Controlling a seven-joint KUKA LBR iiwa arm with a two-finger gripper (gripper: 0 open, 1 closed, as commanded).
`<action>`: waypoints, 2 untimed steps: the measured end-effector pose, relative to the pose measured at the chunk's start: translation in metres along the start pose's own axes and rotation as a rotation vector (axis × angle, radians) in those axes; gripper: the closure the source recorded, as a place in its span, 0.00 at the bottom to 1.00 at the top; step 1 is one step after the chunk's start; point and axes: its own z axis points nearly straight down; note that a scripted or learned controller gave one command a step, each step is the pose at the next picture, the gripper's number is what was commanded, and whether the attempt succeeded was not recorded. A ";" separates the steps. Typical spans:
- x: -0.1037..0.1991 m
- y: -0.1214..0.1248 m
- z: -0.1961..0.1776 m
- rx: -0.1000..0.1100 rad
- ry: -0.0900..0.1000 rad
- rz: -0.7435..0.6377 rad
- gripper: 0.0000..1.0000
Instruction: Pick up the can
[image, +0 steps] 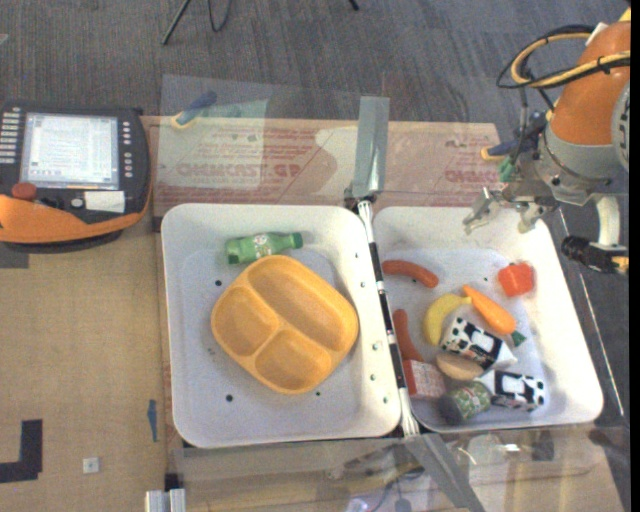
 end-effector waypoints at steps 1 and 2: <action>-0.032 0.008 0.053 0.001 0.000 0.187 0.00; -0.031 0.009 0.053 0.001 0.000 0.186 0.00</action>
